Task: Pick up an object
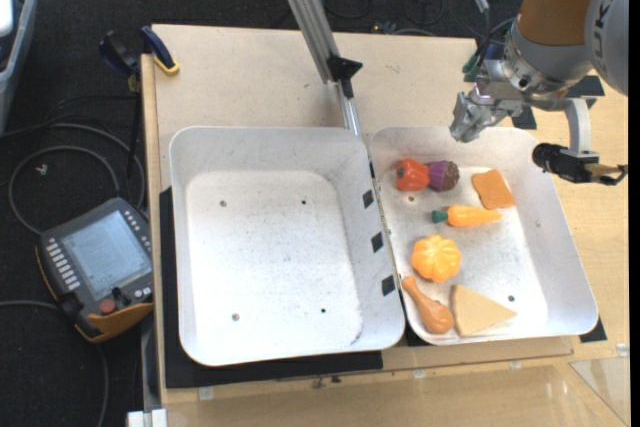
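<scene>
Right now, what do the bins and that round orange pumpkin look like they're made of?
The bins look like thin moulded white plastic, matte, with rounded corners and scuffed, speckled floors. The pumpkin looks like toy plastic or rubber: uniform orange, smooth ribbed lobes, slight sheen. Which one, I can't tell.

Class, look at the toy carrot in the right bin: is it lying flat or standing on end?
Lying flat. The carrot rests lengthwise on the floor of the right bin, green end towards the left bin, orange tip pointing right.

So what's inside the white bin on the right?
The right bin holds toy food: a tomato, a purple piece, a carrot, a pumpkin, a drumstick, two wedges. Nothing looks covered.
</scene>
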Robot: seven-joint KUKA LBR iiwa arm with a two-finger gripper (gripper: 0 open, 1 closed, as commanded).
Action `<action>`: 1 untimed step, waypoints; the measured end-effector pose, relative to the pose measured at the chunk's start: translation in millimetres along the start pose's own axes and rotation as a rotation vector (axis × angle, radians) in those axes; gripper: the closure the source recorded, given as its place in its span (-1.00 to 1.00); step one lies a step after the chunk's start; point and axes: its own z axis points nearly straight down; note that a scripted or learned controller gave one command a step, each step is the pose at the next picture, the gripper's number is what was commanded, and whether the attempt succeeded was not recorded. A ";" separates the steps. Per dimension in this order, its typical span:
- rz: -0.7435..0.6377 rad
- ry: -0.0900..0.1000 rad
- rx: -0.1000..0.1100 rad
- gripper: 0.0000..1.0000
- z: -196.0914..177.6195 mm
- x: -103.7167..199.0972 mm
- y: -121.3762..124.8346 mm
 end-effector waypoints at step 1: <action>0.000 0.000 -0.002 1.00 -3.3 56.8 10.9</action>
